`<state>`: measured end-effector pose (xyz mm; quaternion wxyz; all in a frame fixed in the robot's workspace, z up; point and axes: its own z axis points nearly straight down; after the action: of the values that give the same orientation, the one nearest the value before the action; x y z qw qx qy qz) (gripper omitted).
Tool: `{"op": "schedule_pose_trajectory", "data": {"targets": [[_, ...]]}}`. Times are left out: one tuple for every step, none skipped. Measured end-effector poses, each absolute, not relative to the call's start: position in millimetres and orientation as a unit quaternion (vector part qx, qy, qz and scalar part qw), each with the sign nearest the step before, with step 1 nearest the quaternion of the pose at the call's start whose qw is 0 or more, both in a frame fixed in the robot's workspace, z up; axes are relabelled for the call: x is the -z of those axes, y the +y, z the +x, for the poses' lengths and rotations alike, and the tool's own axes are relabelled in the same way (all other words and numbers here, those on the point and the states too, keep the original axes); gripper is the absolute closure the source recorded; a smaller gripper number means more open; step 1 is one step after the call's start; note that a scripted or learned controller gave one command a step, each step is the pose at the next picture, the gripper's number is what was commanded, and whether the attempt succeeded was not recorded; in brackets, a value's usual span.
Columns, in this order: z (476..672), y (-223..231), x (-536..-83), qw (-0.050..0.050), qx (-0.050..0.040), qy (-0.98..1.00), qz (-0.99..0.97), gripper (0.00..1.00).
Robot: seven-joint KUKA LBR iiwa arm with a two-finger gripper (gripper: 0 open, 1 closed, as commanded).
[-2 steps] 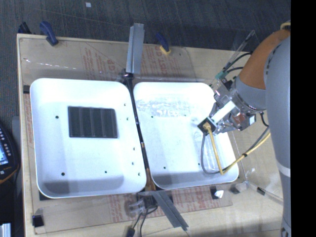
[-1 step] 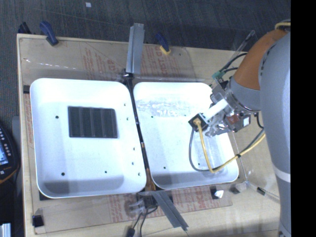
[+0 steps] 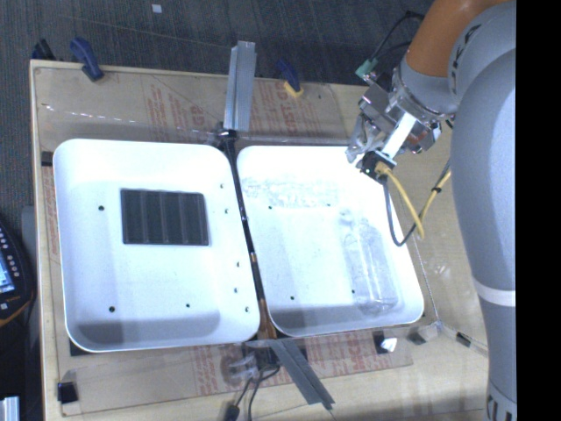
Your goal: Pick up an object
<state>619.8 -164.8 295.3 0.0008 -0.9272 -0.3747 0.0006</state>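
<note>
Camera view, read from the left: the left bin [image 3: 79, 235] sits on the desk [image 3: 131, 103] and carries a dark ribbed rectangular tray or grille [image 3: 165, 217], lying flat toward its upper middle. Just beside it, the two rims meeting along a dark seam, is the right bin [image 3: 289, 314]. A clear plastic bottle [image 3: 366, 266] lies on its side along this bin's right portion, pale and hard to separate from the white floor. A faint crinkled transparent patch [image 3: 289, 193], perhaps film or wrapping, lies near the upper wall. Further right, the hand [image 3: 368, 156] hangs over the right bin's upper right corner, apart from the bottle, carrying nothing I can see; whether it is spread or closed I cannot tell at this angle.

My judgement of the risks: the bottle is smooth and round, so it may roll or squirt out of a pinch. It also lies close to the right wall, so a descent could clip the rim.
</note>
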Motion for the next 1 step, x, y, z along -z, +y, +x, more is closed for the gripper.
{"op": "schedule_pose_trajectory", "data": {"targets": [[575.2,-190.6,-291.1,0.002,-0.0018,-0.549,-0.836,1.00]]}}
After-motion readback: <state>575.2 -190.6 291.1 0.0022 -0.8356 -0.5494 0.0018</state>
